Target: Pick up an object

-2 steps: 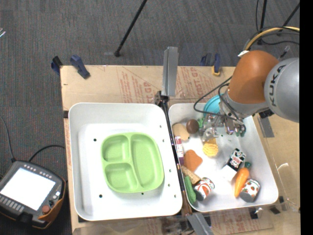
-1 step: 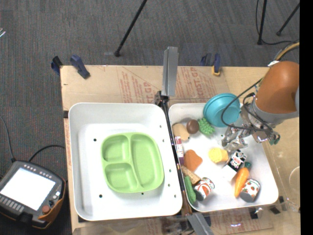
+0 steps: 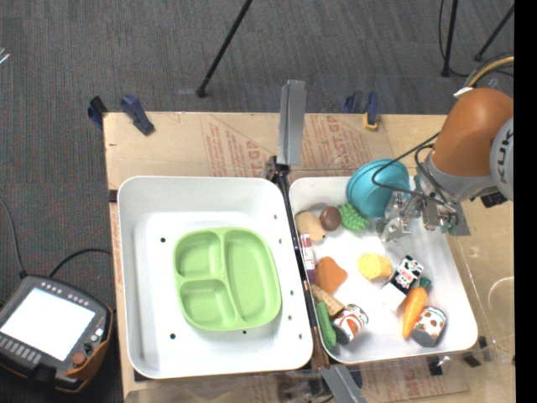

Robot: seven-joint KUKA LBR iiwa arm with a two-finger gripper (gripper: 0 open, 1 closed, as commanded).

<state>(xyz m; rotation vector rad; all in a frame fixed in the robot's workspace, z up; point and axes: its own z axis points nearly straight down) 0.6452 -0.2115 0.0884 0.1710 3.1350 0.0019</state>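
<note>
Gripper [image 3: 401, 222] poised low over the upper part of the right shallow white bin [image 3: 464, 296], at the frame's right; whether released or clenched, cannot tell. Just beside it, to the left, a teal plastic bowl [image 3: 375, 190] tipped on its side, with a green spiky ball [image 3: 352, 217], a brown egg-shaped toy [image 3: 331, 217] and a beige potato-like piece [image 3: 309, 225] farther left. Below the gripper, lying apart from it: a yellow corn-like toy [image 3: 374, 266], a black-and-white cow-print carton [image 3: 408, 273], an orange toy carrot [image 3: 413, 307], two small printed cans [image 3: 430, 327] and an orange rounded wedge [image 3: 330, 274]. In the left white bin [image 3: 134, 225], a light green divided plastic tray [image 3: 226, 277]. Both bins on a plywood table [image 3: 193, 141].
</note>
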